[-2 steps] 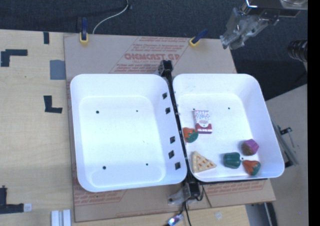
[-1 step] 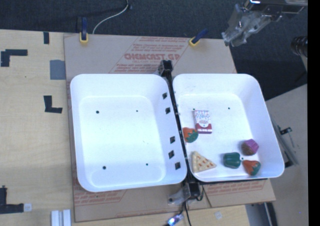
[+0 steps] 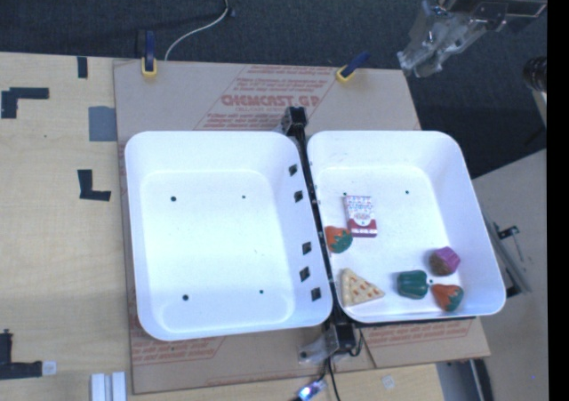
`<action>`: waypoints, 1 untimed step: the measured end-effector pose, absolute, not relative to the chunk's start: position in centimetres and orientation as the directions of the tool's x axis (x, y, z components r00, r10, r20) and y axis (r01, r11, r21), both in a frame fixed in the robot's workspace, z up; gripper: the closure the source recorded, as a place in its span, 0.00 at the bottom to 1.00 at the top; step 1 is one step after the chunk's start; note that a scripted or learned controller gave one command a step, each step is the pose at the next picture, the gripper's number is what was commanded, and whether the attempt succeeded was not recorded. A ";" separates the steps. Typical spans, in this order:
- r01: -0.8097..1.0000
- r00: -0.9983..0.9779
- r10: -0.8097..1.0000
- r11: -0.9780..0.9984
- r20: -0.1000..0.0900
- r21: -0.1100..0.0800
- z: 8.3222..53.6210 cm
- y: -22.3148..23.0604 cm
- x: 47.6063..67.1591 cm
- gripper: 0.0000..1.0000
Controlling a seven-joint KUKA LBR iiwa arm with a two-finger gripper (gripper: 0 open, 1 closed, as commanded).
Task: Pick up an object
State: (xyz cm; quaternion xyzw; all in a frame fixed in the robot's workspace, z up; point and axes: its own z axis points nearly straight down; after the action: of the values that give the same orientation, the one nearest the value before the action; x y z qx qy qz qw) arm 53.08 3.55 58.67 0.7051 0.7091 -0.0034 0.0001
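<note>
Camera view, looking down at a slant: two shallow white bins sit side by side on a brown board marked with red lettering. The left bin (image 3: 213, 239) shows bare white floor with a few small dark dots. The right bin (image 3: 462, 179) carries all the loose items.

Contents of the right bin, from the divider outward: a small red and white carton (image 3: 360, 214) lies flat near the middle of the floor. Just below and left of it, close to the divider, sits a red and green toy fruit (image 3: 337, 238). A tan waffle-patterned wedge (image 3: 358, 287) rests near the front left corner. Toward the front right corner three items cluster: a dark green pepper-shaped piece (image 3: 412, 284), a purple block (image 3: 444, 260) just above and right of it, and an orange-red piece with a green tip (image 3: 447, 296) at the front wall, beside the green piece. Contact within this cluster cannot be confirmed.

The gripper (image 3: 425, 60) is at the upper right, over the dark floor beyond the board's far corner, well apart from both bins and from every item. Its fingers point down and to the left; the blur there prevents judging their spread. Nothing is seen held.

Blue and yellow clamps (image 3: 148, 54) hold the board's far edge.
</note>
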 end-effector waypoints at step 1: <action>1.000 -0.006 1.000 0.006 -0.005 -0.006 59.6 3.6 53.1 1.00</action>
State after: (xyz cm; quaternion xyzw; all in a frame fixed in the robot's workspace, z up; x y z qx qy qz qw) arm 53.12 3.58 59.64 0.7049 0.7093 -0.0039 -0.0002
